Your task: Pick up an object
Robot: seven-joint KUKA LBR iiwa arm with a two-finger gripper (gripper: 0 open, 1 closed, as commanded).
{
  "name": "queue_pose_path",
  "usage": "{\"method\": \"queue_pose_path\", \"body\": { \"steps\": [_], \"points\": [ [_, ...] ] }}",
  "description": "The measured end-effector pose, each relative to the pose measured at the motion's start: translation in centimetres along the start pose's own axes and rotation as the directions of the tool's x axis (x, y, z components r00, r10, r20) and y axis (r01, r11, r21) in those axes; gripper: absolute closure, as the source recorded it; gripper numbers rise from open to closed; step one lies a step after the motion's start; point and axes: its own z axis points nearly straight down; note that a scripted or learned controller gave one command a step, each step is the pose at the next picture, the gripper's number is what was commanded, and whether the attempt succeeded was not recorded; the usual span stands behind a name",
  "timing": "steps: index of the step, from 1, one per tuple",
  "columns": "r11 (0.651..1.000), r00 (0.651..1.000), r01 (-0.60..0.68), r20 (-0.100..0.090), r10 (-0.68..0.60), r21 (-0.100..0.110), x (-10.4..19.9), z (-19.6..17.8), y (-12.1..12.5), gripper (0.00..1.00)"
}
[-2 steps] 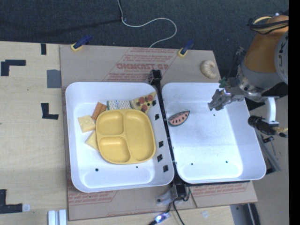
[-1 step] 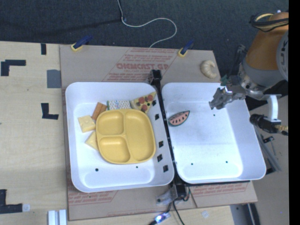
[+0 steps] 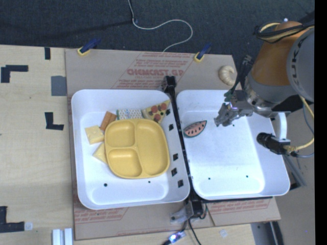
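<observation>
My gripper (image 3: pixel 225 117) hangs over the right bin (image 3: pixel 232 185), its grip state I cannot tell, and the watermelon slice (image 3: pixel 194 128) lies near at eight o'clock, so I should centre above it before descending.

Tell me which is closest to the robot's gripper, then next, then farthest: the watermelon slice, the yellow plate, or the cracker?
From the gripper, in the camera view:
1. Watermelon slice, right bin, just to its left.
2. Yellow plate, middle of the left bin.
3. Cracker, left bin, at the plate's far left edge.
</observation>
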Motion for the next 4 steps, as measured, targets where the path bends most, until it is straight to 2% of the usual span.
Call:
{"method": "queue_pose_path", "body": {
  "steps": [2,3,4],
  "points": [
    [1.000,1.000,0.002,-0.001,-0.002,0.002,11.6,0.4,-3.7,1.00],
    [1.000,1.000,0.003,-0.001,-0.003,-0.002,16.3,-1.6,-4.8,1.00],
    [1.000,1.000,0.000,0.000,0.000,-0.001,17.4,-1.7,-4.8,1.00]
  ]
}}
